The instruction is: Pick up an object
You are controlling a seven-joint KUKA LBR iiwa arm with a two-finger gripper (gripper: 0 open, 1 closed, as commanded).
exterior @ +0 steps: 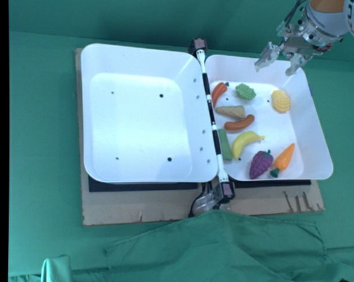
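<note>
- My gripper (280,60) hangs over the far edge of the right bin (317,157) with its fingers spread apart and nothing between them.
- The right bin holds all the toy food, so whatever I pick is in there.
- Along the far side sit a red chili pepper (219,91), a green leafy piece (245,91) and a yellow corn cob (280,101) — the corn is the one nearest my fingers.
- In the middle there's a tan wedge (231,111) with a sausage (239,123) just below it.
- A green stick (224,143) lies along the divider side, with a banana (246,141) right beside it.
- At the near end are purple grapes (260,164) and a carrot (283,159), side by side.
- The left bin (94,63) has just a few small dark dots on its floor.
- Both bins sit on a cardboard sheet (135,213) on green cloth.
</note>
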